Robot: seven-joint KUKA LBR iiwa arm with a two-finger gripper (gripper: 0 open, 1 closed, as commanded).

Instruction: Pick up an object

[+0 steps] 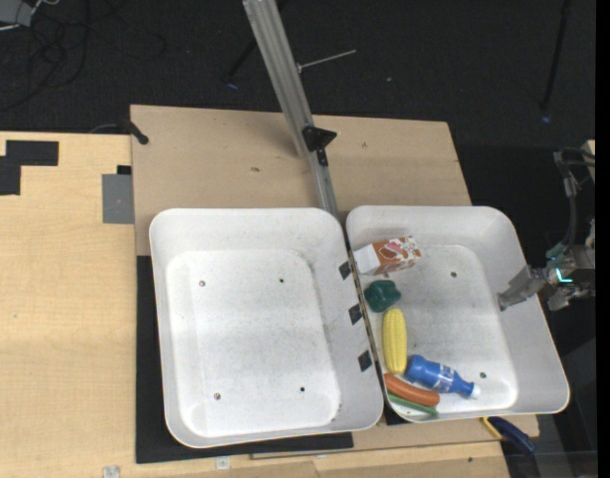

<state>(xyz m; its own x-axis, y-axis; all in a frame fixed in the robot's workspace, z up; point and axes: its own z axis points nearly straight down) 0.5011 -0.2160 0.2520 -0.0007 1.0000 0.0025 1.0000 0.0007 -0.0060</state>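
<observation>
Gripper (518,292) is seen at the right bin's (504,229) right rim; jaw state cannot be told at this size. Objects are bunched along the bin's left wall, well apart to the gripper's left: corn cob (394,339) lying lengthwise down the view, blue bottle (439,376) slanted beside it.

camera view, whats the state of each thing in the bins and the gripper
carton: lying on its side, right bin
green piece: resting below the carton
corn: lying lengthwise
blue bottle: lying down, cap to the right
hot dog: lying flat
gripper: at the right bin's edge, holding nothing visible
</observation>
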